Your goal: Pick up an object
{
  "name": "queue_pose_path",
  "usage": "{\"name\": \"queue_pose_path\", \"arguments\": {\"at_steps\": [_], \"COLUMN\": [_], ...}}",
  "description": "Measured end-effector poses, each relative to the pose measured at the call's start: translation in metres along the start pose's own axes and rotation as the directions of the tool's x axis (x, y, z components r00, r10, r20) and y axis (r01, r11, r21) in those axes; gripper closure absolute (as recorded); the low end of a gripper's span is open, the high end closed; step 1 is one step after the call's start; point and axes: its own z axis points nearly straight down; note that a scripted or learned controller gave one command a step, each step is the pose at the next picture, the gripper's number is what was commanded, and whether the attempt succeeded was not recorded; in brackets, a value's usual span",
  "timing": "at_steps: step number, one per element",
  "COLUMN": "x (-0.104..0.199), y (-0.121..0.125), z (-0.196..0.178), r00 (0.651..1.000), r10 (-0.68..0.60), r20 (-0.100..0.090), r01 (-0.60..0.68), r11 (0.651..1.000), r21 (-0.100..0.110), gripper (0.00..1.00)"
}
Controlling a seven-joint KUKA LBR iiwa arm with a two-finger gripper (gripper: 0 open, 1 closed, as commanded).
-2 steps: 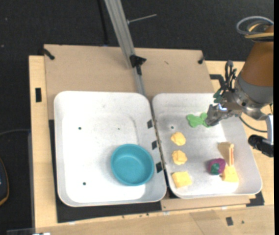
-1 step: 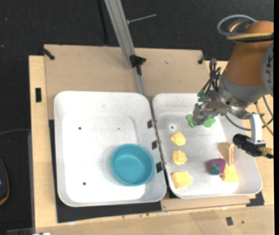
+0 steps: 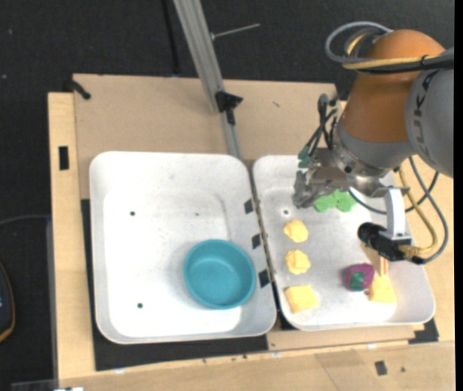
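Hand [image 3: 311,187] seen low over right bin [image 3: 426,300], at its 11 o'clock corner; finger opening cannot be told. Green object [image 3: 334,202] lies just beside hand at 3 o'clock, long axis running 9-to-3. Right bin also holds three yellow pieces [image 3: 297,259] in column, purple object [image 3: 358,277], yellow wedge [image 3: 382,290]. Left bin [image 3: 117,177] holds blue bowl [image 3: 219,274] at 5 o'clock.

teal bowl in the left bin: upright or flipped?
Upright. The teal bowl sits mouth-up in the left bin: its rim rings a visible inner floor, and nothing lies inside it.
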Motion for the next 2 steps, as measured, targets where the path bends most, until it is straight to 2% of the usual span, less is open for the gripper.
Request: {"name": "queue_pose_path", "arguments": {"at_steps": [2], "x": [0.096], "y": [0.000], "z": [0.018], "r00": [1.000], "r10": [0.003], "r20": [0.001], "r01": [-0.003], "r11": [1.000], "r21": [0.006], "gripper": [1.00]}}
